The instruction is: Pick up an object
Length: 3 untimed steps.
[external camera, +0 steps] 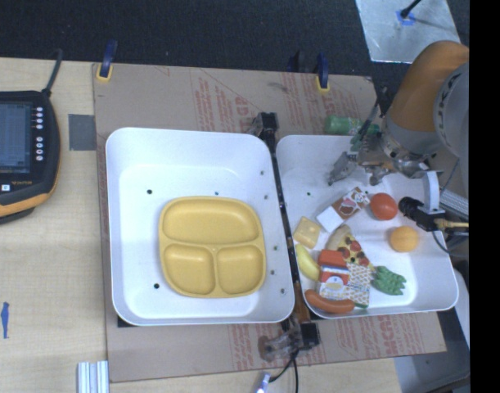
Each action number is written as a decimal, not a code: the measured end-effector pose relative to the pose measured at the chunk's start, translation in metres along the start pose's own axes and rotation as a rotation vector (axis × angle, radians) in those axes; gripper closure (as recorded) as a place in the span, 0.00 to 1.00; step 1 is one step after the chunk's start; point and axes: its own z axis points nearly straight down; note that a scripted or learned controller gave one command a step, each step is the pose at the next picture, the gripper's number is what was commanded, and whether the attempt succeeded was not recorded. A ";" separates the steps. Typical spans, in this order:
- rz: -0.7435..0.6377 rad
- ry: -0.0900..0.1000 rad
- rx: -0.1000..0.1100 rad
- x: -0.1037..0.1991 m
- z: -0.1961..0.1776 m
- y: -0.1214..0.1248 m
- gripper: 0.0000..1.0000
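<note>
Over right bin [434,297] | jaws [358,164] spread apart | grasping nothing

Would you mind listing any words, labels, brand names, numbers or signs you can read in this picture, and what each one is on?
No text can be read.
Red print on the brown cardboard sheet: repeated lettering along its strips, too blurred to read.
Small carton in the right bin: printed packaging, too small to read.
Handheld pendant at the left: screen and buttons, nothing can be made out.
</note>
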 end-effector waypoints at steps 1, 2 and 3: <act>0.003 0.001 -0.001 0.013 0.011 -0.045 0.00; 0.000 -0.001 -0.001 0.012 0.000 -0.044 1.00; 0.000 0.002 -0.002 0.100 -0.090 -0.059 1.00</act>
